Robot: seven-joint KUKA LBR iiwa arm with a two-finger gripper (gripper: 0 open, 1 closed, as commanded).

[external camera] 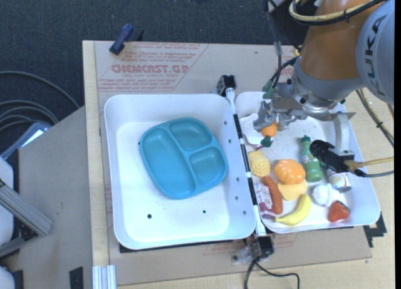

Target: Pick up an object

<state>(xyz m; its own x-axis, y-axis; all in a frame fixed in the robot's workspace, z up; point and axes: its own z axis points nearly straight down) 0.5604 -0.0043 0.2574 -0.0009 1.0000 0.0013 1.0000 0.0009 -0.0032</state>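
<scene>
My gripper (269, 123) hangs over the back left part of the right bin (366, 184), close to the divider. A small orange toy with a green top (269, 131) sits right between the fingertips, and the fingers are shut on it. In front of it in the same bin lie a corn cob (258, 164), an orange pepper (289, 170), a yellow cheese wedge (292, 189), a red sausage (272, 194), a banana (296, 212), a strawberry (338, 211), a white piece (321, 194) and a green bottle (309, 159).
The left bin (125, 219) holds a blue divided plate (183, 156). A blue clip (121, 39) lies on the cardboard behind the bins. The toys crowd the front half of the right bin.
</scene>
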